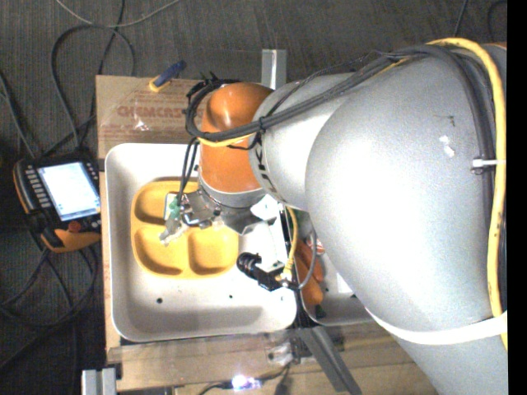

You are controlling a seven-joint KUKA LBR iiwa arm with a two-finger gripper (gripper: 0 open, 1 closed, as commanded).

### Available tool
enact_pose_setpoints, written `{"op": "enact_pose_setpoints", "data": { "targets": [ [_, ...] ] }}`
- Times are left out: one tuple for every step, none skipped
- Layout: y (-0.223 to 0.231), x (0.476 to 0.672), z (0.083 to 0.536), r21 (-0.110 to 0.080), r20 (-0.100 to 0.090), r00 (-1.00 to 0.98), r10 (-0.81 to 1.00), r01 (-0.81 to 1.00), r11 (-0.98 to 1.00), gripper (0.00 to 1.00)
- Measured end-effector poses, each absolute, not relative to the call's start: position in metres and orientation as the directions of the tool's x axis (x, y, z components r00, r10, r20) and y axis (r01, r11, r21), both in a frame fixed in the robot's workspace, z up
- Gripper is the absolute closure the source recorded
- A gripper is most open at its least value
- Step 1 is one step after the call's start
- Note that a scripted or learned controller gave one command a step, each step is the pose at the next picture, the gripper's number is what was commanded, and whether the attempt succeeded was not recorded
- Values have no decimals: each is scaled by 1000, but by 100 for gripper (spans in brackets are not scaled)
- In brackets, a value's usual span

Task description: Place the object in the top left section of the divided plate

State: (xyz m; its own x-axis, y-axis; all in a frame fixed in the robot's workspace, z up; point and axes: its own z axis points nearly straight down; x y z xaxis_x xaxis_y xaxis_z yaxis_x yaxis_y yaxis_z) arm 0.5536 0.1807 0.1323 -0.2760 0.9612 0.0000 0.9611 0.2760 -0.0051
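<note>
We see the tool [174, 220] low over the yellow divided plate [156, 253] in the left bin [123, 303]; a small green-and-white object [174, 209] sits there — probably light, stiff; whether it's gripped, we cannot tell.

Hidden under the grey arm [387, 179]: most of the right bin [329, 299] and the yellow divided plate [156, 253]'s right edge; too small to tell, whatever sits at the gripper [174, 216].

Yellow divided plate [156, 249] in left white bin, partly hidden by the arm
</note>
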Motion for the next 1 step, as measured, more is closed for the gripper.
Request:
{"op": "enact_pose_setpoints", "data": {
  "targets": [
    [148, 576, 145, -3, -1, -278, 961, 961, 278, 0]
  ]
}}
